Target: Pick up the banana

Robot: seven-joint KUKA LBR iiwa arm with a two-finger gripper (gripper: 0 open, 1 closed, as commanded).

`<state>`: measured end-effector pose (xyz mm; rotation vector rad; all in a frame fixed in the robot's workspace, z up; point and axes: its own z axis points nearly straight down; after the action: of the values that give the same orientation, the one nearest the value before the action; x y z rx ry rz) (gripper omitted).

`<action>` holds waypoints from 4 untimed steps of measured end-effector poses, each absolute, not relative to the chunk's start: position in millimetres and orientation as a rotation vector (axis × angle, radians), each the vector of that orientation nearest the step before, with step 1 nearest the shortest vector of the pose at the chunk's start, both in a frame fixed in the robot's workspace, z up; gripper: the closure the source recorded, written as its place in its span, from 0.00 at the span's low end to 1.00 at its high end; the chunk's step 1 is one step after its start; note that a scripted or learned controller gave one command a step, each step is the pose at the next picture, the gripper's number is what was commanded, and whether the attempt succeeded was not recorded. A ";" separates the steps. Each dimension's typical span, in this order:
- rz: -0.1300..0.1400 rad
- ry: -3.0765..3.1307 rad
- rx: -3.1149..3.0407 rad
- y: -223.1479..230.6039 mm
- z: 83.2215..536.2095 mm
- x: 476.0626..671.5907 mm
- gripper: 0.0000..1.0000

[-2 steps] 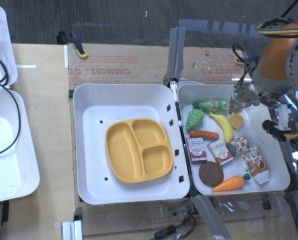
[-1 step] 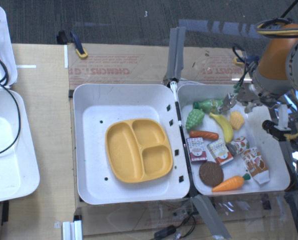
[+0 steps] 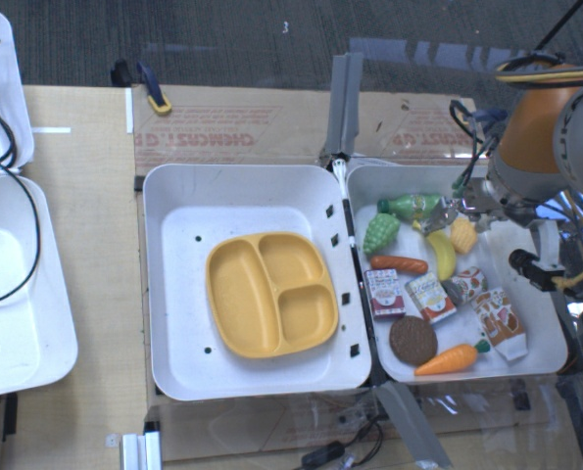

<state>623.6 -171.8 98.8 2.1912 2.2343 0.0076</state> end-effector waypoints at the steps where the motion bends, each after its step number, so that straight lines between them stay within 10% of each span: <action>1: 0.010 2.228 2.187 -173.6 109.8 625.2 1.00; 2: 0.014 2.079 2.336 -140.5 100.4 557.3 1.00; 3: 0.001 2.087 2.345 -139.5 93.0 553.4 0.00; 4: 0.004 2.436 1.969 -97.2 95.1 564.6 0.00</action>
<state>564.6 -97.2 95.1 1.9690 2.4361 0.0041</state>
